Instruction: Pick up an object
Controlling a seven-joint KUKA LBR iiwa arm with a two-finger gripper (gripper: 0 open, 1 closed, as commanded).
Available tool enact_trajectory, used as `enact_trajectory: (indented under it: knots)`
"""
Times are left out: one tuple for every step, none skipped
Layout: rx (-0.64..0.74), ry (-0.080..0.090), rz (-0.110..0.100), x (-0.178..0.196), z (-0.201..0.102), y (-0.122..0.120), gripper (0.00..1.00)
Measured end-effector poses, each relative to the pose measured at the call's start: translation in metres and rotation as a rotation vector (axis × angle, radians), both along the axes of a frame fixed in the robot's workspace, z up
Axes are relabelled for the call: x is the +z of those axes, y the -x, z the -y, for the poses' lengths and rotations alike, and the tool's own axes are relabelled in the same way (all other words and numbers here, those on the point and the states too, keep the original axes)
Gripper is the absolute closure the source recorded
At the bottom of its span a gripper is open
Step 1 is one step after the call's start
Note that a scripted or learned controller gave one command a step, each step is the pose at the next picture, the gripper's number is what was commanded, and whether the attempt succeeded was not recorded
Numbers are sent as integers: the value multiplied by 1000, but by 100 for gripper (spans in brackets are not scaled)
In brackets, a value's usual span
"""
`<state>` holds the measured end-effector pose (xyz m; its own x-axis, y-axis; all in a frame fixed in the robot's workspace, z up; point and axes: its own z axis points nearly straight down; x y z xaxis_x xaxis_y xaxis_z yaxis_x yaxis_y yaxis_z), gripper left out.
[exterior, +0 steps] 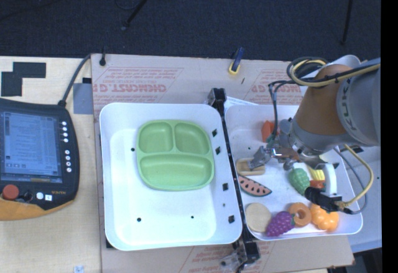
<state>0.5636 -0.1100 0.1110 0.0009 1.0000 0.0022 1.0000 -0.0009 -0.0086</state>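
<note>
The right bin point(348, 219) holds several toy foods: a watermelon slice point(254, 186), a round tan biscuit point(257, 214), purple grapes point(280, 224), an orange ring point(300, 212), an orange fruit point(325, 220), a green vegetable point(300, 180), a yellow piece point(319, 173) and a red-orange piece point(267, 129). A beige wedge point(250, 169) lies near the bin's left wall. My gripper point(265, 155) hangs low over the bin's left middle, just above and right of the beige wedge. The arm's wrist covers the bin's upper right part.
The left bin point(121, 203) carries a green divided plate point(175, 155). A black divider point(229, 166) separates the bins. A teach pendant point(34, 153) lies on the bench at far left. A blue-and-yellow clamp point(236, 63) sits on the cardboard behind the bins.
</note>
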Motion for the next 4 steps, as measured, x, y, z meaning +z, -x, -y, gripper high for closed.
enact_trajectory:
  knots:
    - [-1, 1, 9, -21, 0, -2, 0]
    - [-4, -1, 12, -9, -1, -3, 100]
    - [2, 2, 11, 54, -3, -4, 100]
    - [3, 3, 12, 115, -7, -9, 100]
